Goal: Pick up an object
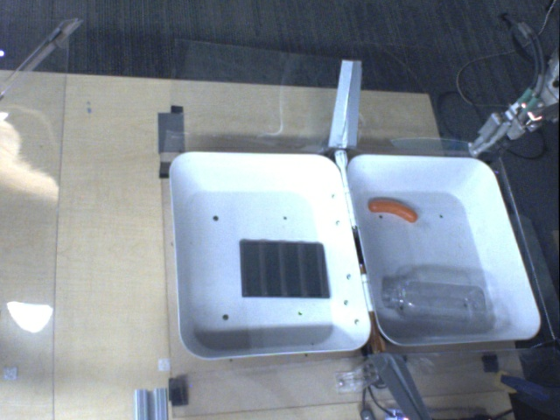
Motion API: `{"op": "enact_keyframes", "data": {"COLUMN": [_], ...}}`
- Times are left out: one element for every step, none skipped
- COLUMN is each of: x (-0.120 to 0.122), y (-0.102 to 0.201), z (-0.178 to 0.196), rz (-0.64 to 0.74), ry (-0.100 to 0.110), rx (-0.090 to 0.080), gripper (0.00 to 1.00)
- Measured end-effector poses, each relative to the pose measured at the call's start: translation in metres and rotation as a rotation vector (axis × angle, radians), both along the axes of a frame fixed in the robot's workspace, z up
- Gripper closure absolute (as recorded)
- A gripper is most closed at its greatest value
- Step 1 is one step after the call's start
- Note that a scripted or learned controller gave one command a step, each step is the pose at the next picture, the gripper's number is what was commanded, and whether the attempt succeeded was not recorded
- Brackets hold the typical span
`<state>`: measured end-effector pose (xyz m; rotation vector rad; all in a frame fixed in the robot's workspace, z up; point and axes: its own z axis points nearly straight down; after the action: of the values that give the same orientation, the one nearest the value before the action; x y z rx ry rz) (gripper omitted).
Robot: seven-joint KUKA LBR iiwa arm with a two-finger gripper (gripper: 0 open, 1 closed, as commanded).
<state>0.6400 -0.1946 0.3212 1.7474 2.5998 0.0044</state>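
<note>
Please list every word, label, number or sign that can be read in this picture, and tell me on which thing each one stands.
None can be read.
Orange item: no print visible.
Clear bottle: no label can be made out; it is too faint to tell.
Dark ribbed pad: plain ridges, no text.
Left bin and right bin: bare white, with small dark dots that are not characters.

Position: fixed above the surface point(87, 261)
Facing: down at a slant
Coverage: left bin point(188, 234) and right bin point(512, 234) side by side, both whole
</note>
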Motion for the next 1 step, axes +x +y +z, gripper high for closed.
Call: {"op": "enact_keyframes", "data": {"x": [0.0154], "y": [0.0296], "z": [-0.1581], "rz": [0.053], "ry": [0.004], "rx": [0.002], "gripper": [0.00]}}
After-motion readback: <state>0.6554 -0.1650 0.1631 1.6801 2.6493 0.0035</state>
